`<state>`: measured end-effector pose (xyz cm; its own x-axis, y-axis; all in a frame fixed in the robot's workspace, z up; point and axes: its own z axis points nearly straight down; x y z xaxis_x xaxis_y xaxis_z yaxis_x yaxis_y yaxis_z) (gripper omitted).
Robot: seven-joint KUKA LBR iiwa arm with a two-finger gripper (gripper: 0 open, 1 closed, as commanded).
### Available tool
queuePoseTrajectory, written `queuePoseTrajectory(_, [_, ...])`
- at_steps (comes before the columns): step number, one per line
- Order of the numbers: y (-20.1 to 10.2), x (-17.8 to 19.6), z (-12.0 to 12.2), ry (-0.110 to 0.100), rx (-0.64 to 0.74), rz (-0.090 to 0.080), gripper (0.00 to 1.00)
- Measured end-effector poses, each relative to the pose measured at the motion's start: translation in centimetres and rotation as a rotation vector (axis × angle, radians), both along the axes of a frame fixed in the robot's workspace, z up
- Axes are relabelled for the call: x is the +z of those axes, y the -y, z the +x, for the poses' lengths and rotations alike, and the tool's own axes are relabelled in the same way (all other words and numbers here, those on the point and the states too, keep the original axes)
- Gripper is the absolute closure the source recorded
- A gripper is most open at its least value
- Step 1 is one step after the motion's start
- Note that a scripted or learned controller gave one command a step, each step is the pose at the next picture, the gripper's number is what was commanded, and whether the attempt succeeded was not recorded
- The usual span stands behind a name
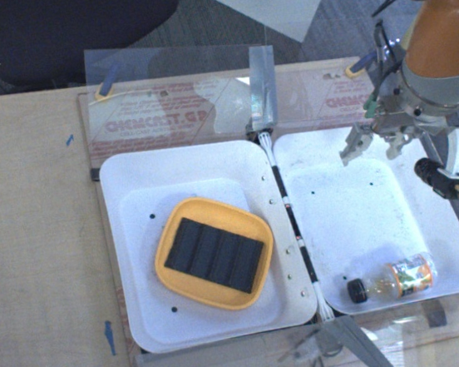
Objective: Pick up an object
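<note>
Bottle (393, 278): small clear plastic bottle with black cap and coloured label, lying on its side at the near edge of the right bin (333, 207), cap pointing toward the divider.
Alternative object: yellow tray (170, 245) holding a black ribbed insert (216, 254), flat in the left bin (131, 200); judged too wide for a two-finger grasp.
End effector (373, 143): poised over the far right corner of the right bin, fingers spread apart, holding nothing, well apart from the bottle.
Arm (436, 34): grey with orange band, entering from the right.
Recommended approach: travel toward the near edge, centre over the bottle's body, set fingers across its narrow width, descend low before closing; a round body may roll.
Limits of view: label text unreadable; bottle contents indistinct; height above the bin floor not determinable; desk (28, 247) partly cut off at left.
</note>
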<state>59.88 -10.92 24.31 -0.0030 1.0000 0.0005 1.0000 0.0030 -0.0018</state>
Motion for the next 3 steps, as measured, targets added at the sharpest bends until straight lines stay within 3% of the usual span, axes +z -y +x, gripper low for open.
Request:
queuePoseTrajectory(1, [-0.2, -12.0, -8.2, 0.000, -0.043, 0.000, 0.00])
queuePoseTrajectory(2, [5.8, -13.9, -12.0, -0.001, 0.192, 0.002, 0.00])
queuePoseTrajectory(3, [5.8, -12.9, -11.9, 0.002, 0.190, 0.001, 1.00])
